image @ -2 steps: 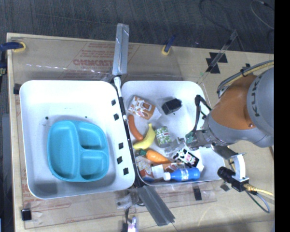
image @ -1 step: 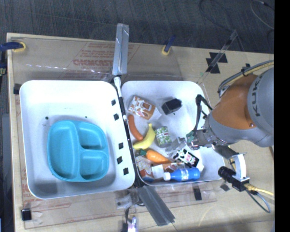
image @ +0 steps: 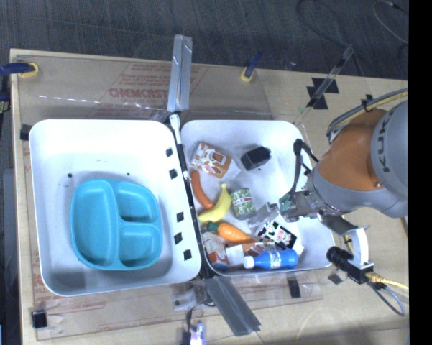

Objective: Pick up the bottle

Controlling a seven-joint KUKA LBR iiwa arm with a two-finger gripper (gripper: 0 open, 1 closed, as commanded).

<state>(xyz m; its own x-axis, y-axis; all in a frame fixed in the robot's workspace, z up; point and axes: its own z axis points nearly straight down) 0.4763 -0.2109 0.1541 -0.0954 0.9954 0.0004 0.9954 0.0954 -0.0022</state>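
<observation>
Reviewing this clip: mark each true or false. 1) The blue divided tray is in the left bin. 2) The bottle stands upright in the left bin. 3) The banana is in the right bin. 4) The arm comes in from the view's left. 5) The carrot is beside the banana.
1) True: the blue divided tray lies in the left bin.
2) False: the bottle lies on its side at the near edge of the right bin.
3) True: the banana is there.
4) False: the arm reaches in from the right.
5) True: the carrot lies just below the banana.
</observation>
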